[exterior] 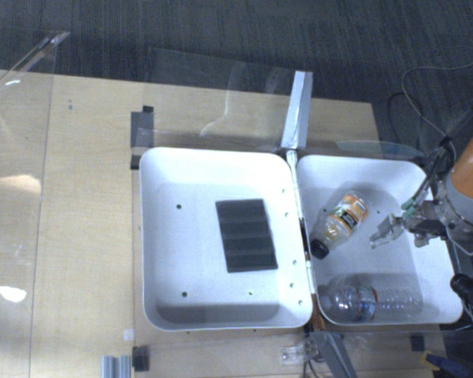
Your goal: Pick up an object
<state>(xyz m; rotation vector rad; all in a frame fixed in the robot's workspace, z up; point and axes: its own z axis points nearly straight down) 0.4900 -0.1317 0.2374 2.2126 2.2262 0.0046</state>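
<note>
A small bottle [340,223] with a yellow label and dark cap lies tilted in the right bin [434,311], near its middle. At its three o'clock, just beside it but apart, hangs the gripper [399,231]; how wide it stands cannot be told. At six o'clock lies a clear plastic bottle [372,300]. At nine o'clock, in the left bin [161,236], sits a dark ribbed pad [246,235].

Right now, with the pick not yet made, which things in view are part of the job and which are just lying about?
Part of the job:
- gripper, over the right bin
- small bottle with a yellow label
- clear plastic bottle
- dark ridged pad in the left bin

Lying about:
- metal bar behind the bins
- cables on the floor
</note>
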